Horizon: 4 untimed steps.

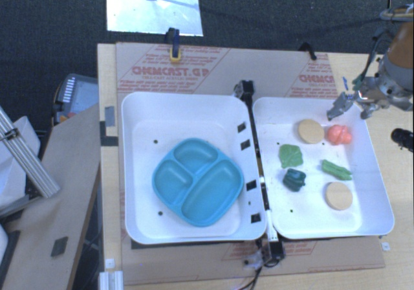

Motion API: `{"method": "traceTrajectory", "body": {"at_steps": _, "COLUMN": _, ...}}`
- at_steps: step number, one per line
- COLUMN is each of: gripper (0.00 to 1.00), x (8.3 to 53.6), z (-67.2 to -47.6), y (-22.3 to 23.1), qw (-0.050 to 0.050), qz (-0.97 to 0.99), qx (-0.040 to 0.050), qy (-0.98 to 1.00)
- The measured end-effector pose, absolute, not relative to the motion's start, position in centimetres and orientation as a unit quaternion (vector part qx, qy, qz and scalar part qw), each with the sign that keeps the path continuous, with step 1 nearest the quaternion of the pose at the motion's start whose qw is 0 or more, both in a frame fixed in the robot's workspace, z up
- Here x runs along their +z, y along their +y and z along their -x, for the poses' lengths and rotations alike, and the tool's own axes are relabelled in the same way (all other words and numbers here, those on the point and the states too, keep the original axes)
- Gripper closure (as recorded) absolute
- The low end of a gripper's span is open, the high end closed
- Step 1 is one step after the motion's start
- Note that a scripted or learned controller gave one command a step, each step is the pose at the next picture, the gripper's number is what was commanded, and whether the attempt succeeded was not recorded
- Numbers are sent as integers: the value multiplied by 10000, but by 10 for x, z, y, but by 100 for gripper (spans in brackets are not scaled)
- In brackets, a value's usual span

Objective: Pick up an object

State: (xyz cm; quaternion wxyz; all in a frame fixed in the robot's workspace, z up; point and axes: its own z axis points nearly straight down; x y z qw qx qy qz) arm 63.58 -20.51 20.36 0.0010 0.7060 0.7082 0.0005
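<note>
Five food pieces lie apart in the right bin (381, 217), giving the open, empty gripper (352, 106) clearance.

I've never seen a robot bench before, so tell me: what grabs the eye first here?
The big sky-blue plastic plate with three compartments sits alone in the left white bin. In the right white bin lie small toy foods, the brightest a round orange-red one near the far edge. Above that bin's far right corner hangs the grey metal gripper.
</note>
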Motion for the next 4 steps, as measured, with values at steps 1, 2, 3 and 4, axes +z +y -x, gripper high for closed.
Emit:
{"method": "traceTrajectory", "body": {"at_steps": 1, "gripper": 0, "x": 162, "z": -639, "y": -205, "qw": 5, "qz": -7053, "qx": -1, "qy": 7089}}
{"method": "traceTrajectory", "body": {"at_steps": 2, "gripper": 0, "x": 124, "z": -649, "y": -204, "qw": 68, "qz": -7047, "qx": 16, "qy": 7094}}
{"method": "traceTrajectory", "body": {"at_steps": 3, "gripper": 0, "x": 85, "z": -650, "y": -204, "qw": 18, "qz": -7048, "qx": 5, "qy": 7094}}
{"method": "traceTrajectory", "body": {"at_steps": 4, "gripper": 100, "x": 97, "z": -651, "y": -204, "qw": 33, "qz": -7043, "qx": 14, "qy": 7099}}
